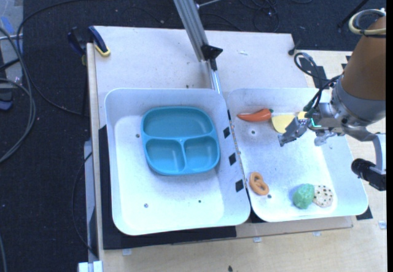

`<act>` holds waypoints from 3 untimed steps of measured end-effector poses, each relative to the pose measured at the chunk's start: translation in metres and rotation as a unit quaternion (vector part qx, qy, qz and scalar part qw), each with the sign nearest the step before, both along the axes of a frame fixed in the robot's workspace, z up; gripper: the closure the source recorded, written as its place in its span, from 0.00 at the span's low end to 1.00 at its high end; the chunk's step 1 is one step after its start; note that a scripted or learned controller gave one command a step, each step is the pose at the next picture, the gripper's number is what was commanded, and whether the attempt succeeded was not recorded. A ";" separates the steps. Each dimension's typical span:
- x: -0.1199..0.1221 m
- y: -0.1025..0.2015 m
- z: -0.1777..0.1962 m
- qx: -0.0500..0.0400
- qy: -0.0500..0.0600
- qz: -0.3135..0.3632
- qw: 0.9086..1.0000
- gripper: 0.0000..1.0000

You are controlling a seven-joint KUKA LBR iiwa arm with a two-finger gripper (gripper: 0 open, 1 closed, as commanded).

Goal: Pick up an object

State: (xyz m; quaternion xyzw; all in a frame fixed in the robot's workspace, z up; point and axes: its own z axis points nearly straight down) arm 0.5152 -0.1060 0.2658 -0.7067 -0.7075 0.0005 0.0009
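Note:
My gripper [302, 139] hangs over the upper right part of the right bin [344, 169]. Its two dark fingers stand apart, open, with bare bin floor between them. A yellow piece [282, 122] lies just to the upper left of the left finger [288, 136]. An orange carrot with a green tip [255, 116] lies left of that. A pretzel [258, 183] rests near the bin's left wall. At the front lie a green lump [303, 196] and a speckled cookie [323, 196], side by side.
The left bin [123, 191] holds a blue divided plate [181, 140]. A slanted metal pole [187, 10] comes down to the seam between the bins at the back. Cables [310, 68] lie on the bench behind the right bin.

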 end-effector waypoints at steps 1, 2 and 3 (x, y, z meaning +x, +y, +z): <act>0.000 0.000 0.000 0.000 -0.001 0.000 1.000 0.00; 0.001 -0.003 -0.061 0.000 0.000 -0.001 1.000 0.00; 0.002 -0.001 -0.123 0.000 -0.001 -0.001 1.000 0.00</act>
